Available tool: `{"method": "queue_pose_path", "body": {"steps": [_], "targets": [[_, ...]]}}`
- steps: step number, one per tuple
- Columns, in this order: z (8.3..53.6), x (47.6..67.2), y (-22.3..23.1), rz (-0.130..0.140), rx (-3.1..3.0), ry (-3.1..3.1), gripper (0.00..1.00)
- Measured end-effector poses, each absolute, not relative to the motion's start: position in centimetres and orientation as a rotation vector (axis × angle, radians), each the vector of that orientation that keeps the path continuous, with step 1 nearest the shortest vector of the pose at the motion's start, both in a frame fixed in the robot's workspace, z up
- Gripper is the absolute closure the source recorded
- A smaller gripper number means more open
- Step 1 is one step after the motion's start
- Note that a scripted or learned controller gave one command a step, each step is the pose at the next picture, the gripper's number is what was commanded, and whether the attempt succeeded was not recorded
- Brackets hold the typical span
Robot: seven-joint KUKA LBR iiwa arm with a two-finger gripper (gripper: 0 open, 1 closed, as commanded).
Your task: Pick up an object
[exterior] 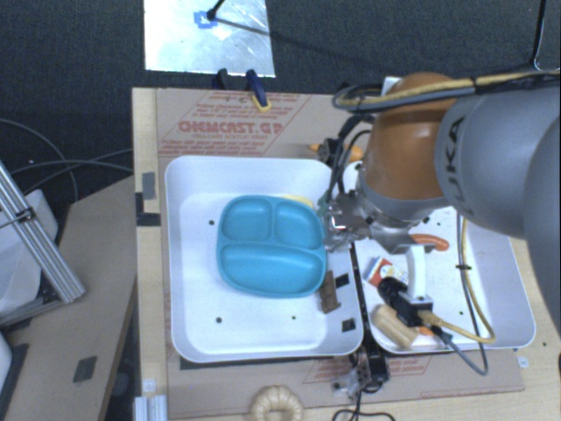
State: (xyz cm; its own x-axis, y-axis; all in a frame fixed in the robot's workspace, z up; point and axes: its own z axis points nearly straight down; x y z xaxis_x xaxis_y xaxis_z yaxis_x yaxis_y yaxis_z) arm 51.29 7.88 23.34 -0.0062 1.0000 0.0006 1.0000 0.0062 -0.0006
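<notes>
I see the arm (pixel 438 147) hanging over the seam between the bins, hiding its gripper; I cannot tell its state. The blue tray (pixel 270 246) lies in the left bin (pixel 197 340). A blind descent could strike the bin wall.

Brown board (pixel 230 121) printed "CHEMCAST" under the bins. Blue clamp (pixel 256 87) at its far edge. Shiny foil sheet (pixel 207 23) beyond. Aluminium rail (pixel 35 244) at left.
</notes>
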Motion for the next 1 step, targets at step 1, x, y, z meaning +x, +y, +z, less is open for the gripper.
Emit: {"method": "queue_pose_path", "body": {"steps": [1], "targets": [[21.58, 50.69, 7.11, 0.0, -2.22, -2.222, 1.0]]}}
